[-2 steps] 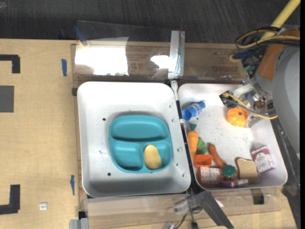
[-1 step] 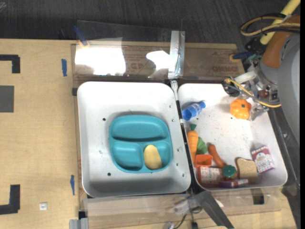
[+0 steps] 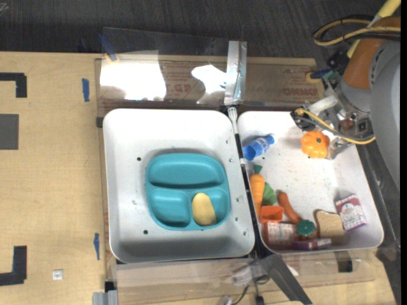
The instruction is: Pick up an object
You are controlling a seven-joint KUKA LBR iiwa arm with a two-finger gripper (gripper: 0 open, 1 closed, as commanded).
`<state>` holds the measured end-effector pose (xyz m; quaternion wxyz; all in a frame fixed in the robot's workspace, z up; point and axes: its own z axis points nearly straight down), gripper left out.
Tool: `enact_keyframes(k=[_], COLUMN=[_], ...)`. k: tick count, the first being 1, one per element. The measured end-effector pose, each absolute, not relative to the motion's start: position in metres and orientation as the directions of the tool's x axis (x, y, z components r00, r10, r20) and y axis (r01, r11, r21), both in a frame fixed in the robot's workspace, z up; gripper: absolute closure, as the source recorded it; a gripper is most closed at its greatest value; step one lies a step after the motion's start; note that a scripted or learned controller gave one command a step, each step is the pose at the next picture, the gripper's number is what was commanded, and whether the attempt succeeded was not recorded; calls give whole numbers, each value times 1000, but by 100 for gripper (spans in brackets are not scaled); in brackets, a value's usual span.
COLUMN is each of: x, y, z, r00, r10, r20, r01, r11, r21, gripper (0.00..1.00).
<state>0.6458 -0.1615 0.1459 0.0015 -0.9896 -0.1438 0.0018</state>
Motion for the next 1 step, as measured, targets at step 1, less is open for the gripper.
enact_keyframes(k=[1], x=[652], y=[-183], z=[156], r00=[979], r10=[204], r20=[-2], r01=[204], r11=[-979], r21=[-1], gripper=[100])
